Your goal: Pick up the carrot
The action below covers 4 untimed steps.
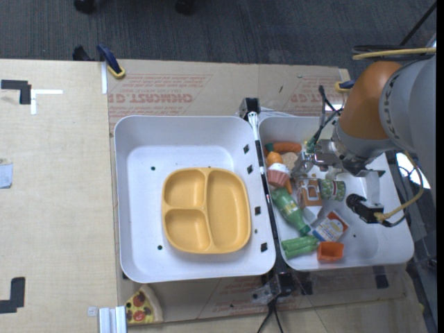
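my gripper [303, 164] is hovering low over the clutter in the right bin [388, 245]; i cannot tell whether it is grasping anything. the carrot [286, 146] is lying near the bin's far left corner, just beside my gripper, its long axis running left to right. the yellow divided plate [206, 210] is sitting in the left bin [132, 186]

Grey arm [416, 109], orange wrist band

Smooth matt plastic yellow tray [206, 210] — glossy white bins [132, 186] — rough cardboard bench [55, 186]
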Motion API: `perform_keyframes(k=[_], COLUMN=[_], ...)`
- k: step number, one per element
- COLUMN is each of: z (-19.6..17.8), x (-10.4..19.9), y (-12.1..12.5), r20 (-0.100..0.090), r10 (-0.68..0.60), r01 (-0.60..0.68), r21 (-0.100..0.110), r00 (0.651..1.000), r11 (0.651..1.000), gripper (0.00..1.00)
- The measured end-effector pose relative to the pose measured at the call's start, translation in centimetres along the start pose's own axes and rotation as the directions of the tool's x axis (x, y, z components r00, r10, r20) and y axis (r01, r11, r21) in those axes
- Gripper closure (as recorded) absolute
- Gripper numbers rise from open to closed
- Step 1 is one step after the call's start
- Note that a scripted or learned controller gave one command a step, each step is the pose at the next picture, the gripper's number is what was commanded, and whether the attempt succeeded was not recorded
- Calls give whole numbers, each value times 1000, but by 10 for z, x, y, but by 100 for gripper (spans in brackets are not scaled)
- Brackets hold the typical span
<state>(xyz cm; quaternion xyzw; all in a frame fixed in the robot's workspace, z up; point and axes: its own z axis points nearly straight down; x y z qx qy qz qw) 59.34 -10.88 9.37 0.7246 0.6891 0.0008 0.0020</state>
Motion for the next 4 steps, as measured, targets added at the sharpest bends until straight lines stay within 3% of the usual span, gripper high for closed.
perform_keyframes(k=[1, 2, 3, 4], z=[-98, 0, -9, -98], x=[86, 5, 5, 33], y=[41, 26, 27, 64], r20=[2, 2, 1, 3], r10=[323, 327, 325, 456], r01=[-323, -327, -325, -456], r21=[5, 2, 1, 4], r00=[946, 945, 946, 890], r11=[946, 945, 946, 890], gripper=[0, 0, 100, 100])
